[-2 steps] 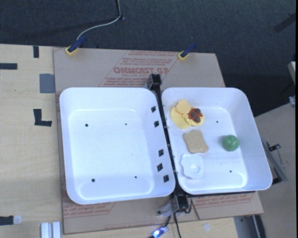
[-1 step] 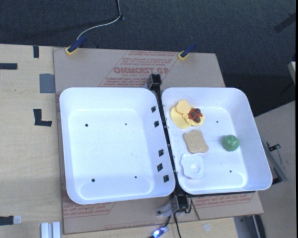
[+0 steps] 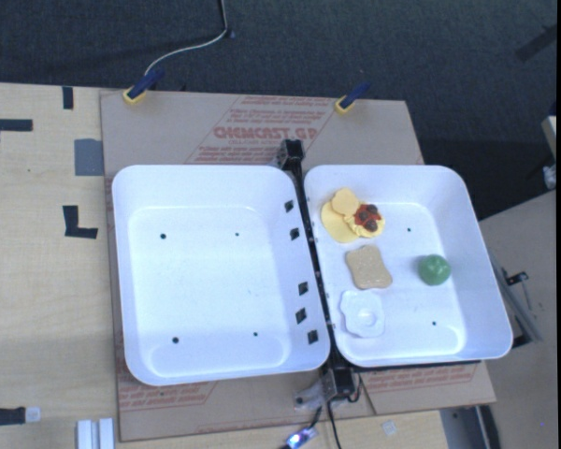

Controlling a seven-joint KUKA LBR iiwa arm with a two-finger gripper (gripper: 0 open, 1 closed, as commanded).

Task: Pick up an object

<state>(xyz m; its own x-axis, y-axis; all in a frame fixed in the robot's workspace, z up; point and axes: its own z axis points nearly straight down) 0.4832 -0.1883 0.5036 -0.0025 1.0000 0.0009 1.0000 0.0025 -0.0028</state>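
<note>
Gripper state: cannot tell. Right bin (image 3: 467,215) is holding a yellow piece with red topping (image 3: 352,218), toast slice (image 3: 367,268), white egg piece (image 3: 363,315), green ball (image 3: 434,269). Cardboard sheet (image 3: 252,131) under both bins is showing red print "CHEMCAST GP".

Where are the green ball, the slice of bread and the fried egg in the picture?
green ball (image 3: 434,269), camera view, on the middle of the ball.
slice of bread (image 3: 367,268), camera view, on the middle of its brown face.
fried egg (image 3: 363,314), camera view, on its white middle.
</note>
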